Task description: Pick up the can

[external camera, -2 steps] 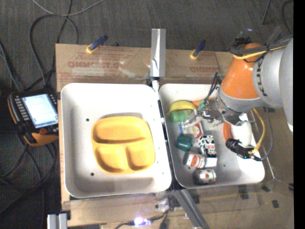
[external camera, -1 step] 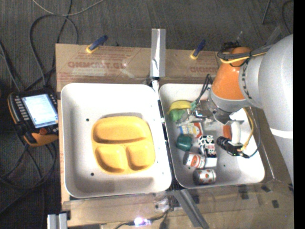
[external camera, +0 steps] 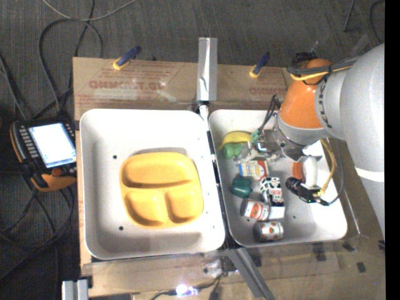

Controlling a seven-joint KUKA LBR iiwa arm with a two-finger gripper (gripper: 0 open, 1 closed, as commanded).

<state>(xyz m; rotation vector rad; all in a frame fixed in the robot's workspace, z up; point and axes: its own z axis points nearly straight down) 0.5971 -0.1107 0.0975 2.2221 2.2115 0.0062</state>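
Camera view: can (external camera: 269, 231) label unreadable; cardboard (external camera: 125, 86) print faint.

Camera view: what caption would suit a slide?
Robot arm reaches over the right bin of clutter; a can lies near its front edge.

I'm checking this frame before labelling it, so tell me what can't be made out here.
- Pincer: its fingers sit under the arm's wrist in the camera view; open or shut is unclear.
- Can: too small and blurred to read its label.
- Yellow item in the right bin: partly covered by the wrist, so its shape is uncertain.
- Arm: cut off by the right edge.
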